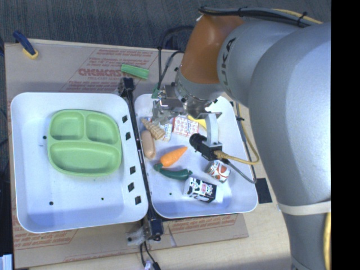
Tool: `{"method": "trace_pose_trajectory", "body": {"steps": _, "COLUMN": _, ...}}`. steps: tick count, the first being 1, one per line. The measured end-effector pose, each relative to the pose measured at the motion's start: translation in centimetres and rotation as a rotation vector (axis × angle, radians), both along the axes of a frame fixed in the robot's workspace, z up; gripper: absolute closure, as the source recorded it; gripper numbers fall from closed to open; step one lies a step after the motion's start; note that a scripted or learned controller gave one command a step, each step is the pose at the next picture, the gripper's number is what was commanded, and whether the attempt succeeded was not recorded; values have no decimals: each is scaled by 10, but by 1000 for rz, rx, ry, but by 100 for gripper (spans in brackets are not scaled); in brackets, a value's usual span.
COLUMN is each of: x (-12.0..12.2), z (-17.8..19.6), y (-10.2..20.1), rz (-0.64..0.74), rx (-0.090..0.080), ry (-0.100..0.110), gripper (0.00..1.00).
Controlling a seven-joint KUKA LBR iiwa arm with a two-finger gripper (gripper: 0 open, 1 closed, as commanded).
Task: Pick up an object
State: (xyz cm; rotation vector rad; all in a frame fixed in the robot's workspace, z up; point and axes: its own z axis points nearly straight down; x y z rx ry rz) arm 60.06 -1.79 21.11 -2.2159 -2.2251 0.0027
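1. The two white bins sit side by side: the left bin (22, 167) carries a green divided plate (85, 140), while the loose items are gathered in the right bin (247, 198), so picking happens there.
2. The gripper (161, 107) hangs over that bin's far left corner; its state cannot be told.
3. Just beside it, toward the left edge, lie a waffle cone (156, 130) and a sausage (148, 144); the carrot (173, 156) lies nearer the middle.

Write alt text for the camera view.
A grey arm with an orange band reaches from the right over the right bin, which holds a carrot, a green pepper, a small can and other toys. The left bin holds a green divided plate.
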Motion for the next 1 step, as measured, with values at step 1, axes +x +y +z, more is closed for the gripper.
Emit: {"method": "trace_pose_trajectory", "body": {"steps": 1, "x": -58, "z": 24, "y": -20, "rz": 1, "rx": 0, "ry": -1, "gripper": 100}}
